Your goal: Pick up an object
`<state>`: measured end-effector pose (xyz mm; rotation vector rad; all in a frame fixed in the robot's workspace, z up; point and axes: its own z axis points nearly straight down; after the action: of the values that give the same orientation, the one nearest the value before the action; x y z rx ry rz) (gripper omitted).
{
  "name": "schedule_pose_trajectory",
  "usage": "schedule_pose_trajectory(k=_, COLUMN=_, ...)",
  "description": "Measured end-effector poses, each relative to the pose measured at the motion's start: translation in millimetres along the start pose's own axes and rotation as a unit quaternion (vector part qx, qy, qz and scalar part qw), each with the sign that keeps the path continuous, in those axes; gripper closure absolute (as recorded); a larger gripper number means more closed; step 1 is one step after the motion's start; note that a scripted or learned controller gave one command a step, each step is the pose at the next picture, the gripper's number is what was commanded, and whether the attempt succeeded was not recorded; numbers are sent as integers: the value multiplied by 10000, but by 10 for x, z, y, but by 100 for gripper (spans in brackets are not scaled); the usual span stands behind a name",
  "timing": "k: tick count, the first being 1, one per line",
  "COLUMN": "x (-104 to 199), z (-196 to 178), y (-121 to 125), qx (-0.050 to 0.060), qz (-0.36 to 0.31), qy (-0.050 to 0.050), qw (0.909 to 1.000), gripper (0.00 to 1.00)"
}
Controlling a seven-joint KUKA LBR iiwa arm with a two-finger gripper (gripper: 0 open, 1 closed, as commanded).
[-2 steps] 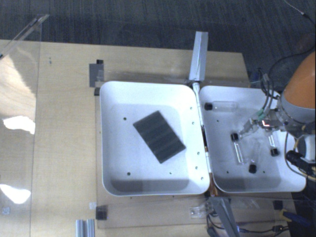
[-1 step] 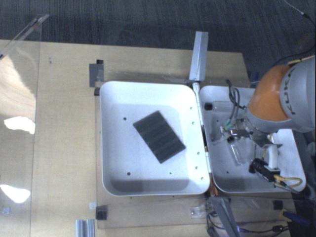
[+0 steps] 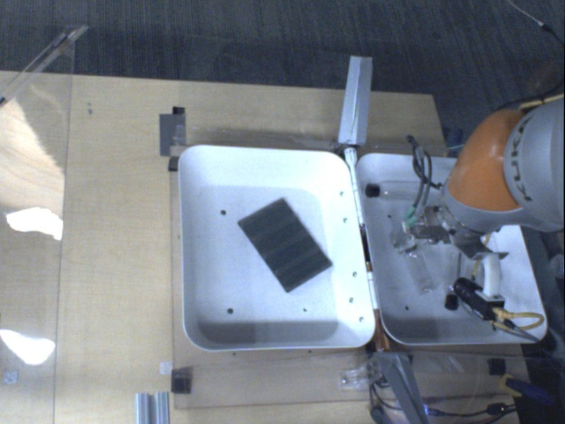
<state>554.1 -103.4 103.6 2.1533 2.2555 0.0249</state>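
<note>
Arm (image 3: 494,177) over the view-right bin (image 3: 413,318), gripper (image 3: 422,233) low nr its middle. Open or closed: cannot tell; nothing seen held. Only clear candidate: dark ribbed pad (image 3: 285,244), flat, slantwise, mid view-left bin (image 3: 212,290), well apart from gripper. Judged: approach step, no pick yet. Next move req's crossing to other bin, aligning w/ pad's narrow side, descending square

Dark grey carpet (image 3: 221,16) lies beyond a pale wooden bench (image 3: 106,263), bright patches (image 3: 35,223) at left.

Soft even light, bright glare left
</note>
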Motion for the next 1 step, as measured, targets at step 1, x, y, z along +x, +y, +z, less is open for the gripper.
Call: schedule_pose_trajectory(k=1, x=93, z=-1067, y=682, qx=97, qz=-729, qy=29, qw=9973, gripper=100)
